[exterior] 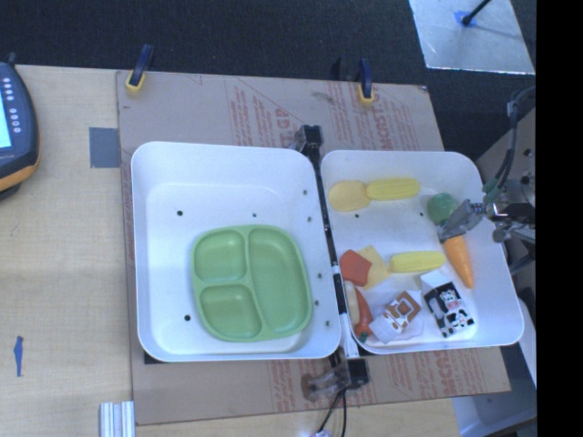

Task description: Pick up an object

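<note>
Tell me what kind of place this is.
Probably a robotics lab bench: two white bins clamped onto cardboard, toy food such as a carrot, and a control pendant at the left edge.

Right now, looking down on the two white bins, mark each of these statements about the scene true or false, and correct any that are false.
1. The green divided plastic plate lies in the left white bin. True.
2. The orange toy carrot lies in the left bin. False: it lies in the right white bin, near its right side.
3. The small black-and-white cow-print carton sits near the right bin's lower right corner. True.
4. The divided plate is heaped with toy food. False: its three compartments are bare.
5. The gripper is over the right bin, above the carrot's top end. True.
</note>
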`<state>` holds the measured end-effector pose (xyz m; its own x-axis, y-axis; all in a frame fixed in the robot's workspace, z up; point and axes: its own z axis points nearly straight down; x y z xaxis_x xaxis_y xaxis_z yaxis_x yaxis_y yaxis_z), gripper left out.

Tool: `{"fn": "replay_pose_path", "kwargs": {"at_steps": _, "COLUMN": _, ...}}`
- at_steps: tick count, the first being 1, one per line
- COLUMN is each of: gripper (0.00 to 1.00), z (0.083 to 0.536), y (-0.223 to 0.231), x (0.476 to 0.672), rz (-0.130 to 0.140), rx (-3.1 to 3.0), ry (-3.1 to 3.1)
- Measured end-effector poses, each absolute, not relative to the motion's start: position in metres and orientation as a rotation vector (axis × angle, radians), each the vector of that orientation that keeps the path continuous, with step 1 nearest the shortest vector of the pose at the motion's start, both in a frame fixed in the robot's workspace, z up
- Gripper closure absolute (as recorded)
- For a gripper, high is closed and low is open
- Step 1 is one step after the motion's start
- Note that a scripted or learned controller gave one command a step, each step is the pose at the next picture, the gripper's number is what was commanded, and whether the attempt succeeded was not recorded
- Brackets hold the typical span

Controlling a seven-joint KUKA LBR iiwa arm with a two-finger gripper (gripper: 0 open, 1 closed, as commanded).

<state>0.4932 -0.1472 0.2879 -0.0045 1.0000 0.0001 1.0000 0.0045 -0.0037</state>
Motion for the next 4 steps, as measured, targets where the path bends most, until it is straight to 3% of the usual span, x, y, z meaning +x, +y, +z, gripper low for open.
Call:
{"fn": "replay_pose_path", "kwargs": {"at_steps": 1, "gripper": 0.0, "z": 0.092, "y": -0.119, "x": 0.55, "rz": -0.003, "rx": -2.213, "ry": -2.232}}
{"fn": "replay_pose_path", "kwargs": {"at_steps": 2, "gripper": 0.0, "z": 0.093, "y": -0.179, "x": 0.62, "rz": -0.001, "rx": -2.218, "ry": -2.231}}
{"fn": "replay_pose_path", "kwargs": {"at_steps": 3, "gripper": 0.0, "z": 0.194, "y": -0.212, "x": 0.659, "rz": -0.001, "rx": -2.218, "ry": -2.233}}
{"fn": "replay_pose_path", "kwargs": {"at_steps": 4, "gripper": 0.0, "z": 0.105, "y": -0.206, "x": 0.6, "rz": 0.005, "rx": -2.214, "ry": -2.225}}
